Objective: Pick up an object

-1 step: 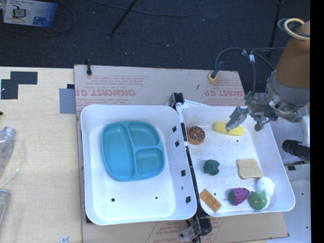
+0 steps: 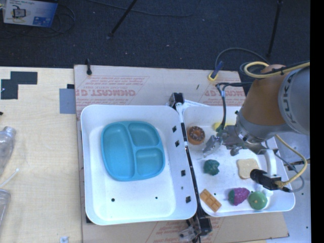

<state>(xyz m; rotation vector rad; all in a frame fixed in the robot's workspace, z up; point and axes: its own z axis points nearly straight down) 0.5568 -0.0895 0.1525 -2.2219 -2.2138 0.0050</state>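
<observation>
My gripper [image 2: 214, 143] hangs over the right bin [image 2: 283, 204], just right of a brown donut [image 2: 196, 134] and above a dark green broccoli piece [image 2: 211, 167]. Its fingers stand open with nothing between them. A slice of toast [image 2: 247, 168] lies to the right under the arm. Along the bin's near edge lie an orange waffle [image 2: 210, 200], purple grapes [image 2: 238, 195] and a green apple [image 2: 258, 200]. A yellow item [image 2: 217, 127] peeks out behind the gripper, mostly hidden.
The left bin [image 2: 96, 186] holds a blue divided plate [image 2: 133, 150]. A black divider with clips [image 2: 183, 156] runs between the bins. Cables [image 2: 223, 92] loop behind the arm. A clear plastic bottle [image 2: 5, 146] lies on the bench at the far left.
</observation>
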